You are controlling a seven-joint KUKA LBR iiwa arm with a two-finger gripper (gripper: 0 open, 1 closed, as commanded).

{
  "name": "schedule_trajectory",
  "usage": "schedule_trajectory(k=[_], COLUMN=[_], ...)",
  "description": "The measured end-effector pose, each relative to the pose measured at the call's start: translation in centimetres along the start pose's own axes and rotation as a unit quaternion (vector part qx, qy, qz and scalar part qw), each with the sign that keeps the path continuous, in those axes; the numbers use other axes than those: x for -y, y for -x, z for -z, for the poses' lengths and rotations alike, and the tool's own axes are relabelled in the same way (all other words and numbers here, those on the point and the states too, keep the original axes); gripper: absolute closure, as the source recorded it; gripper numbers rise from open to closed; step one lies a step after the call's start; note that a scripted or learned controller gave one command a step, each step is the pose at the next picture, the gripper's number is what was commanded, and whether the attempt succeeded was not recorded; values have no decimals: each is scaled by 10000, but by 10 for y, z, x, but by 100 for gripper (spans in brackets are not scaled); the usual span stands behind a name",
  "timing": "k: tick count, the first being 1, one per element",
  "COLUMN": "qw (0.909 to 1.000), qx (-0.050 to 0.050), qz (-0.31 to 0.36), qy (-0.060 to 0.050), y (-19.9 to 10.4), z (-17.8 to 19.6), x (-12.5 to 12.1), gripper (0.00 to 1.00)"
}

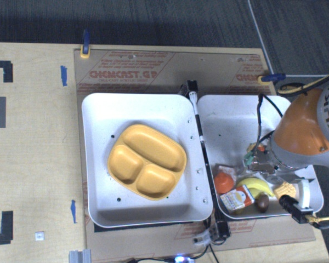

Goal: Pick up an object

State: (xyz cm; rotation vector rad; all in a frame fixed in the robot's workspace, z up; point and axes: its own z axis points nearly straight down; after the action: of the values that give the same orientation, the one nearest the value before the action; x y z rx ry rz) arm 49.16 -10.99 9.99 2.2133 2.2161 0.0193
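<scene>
Gripper [257, 160] is low over the right bin [230, 114], just above the pile of objects at that bin's near edge. Wrist hardware and cables cover the tip, so I cannot tell its state, and nothing shows as held.

Directly below the gripper: a banana [259, 187], yellow, lying across the pile. Just left of it a red piece [225, 182] (tomato-like, identity uncertain). In front of those, against the near wall, a small packet [236, 198] with a red-and-white label, and beside it a dark brown round thing [261, 203]. A tan waffle-patterned piece [285, 190] lies to the right of the banana, partly under the arm [304, 130]. All of these touch or overlap; the far half of the right bin carries nothing but cable shadow.

Arm enters from the right edge, orange band over the bin's right wall.

Left bin [96, 114]: one yellow tray [147, 161], three compartments, sitting near its centre, well apart from the gripper.

Progress, as judged: approach looks done, with the tool down at the pile. Grasp is not confirmed; lift is not yet done. Likeliest target is the banana or red piece, given position. Crowding could make a clean pick on a single item difficult.
</scene>
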Motion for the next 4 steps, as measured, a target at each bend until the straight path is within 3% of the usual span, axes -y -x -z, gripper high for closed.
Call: schedule_trajectory(k=[1,2,3,4], qw=[10000,10000,10000,10000], qx=[8,9,8,56], qz=[0,-4,-10,-31], qy=[-68,-67,-82,21], y=[-74,-74,-9,-11], z=[85,85,62,-10], x=[10,10,11,7], gripper=[100,0,0,0])
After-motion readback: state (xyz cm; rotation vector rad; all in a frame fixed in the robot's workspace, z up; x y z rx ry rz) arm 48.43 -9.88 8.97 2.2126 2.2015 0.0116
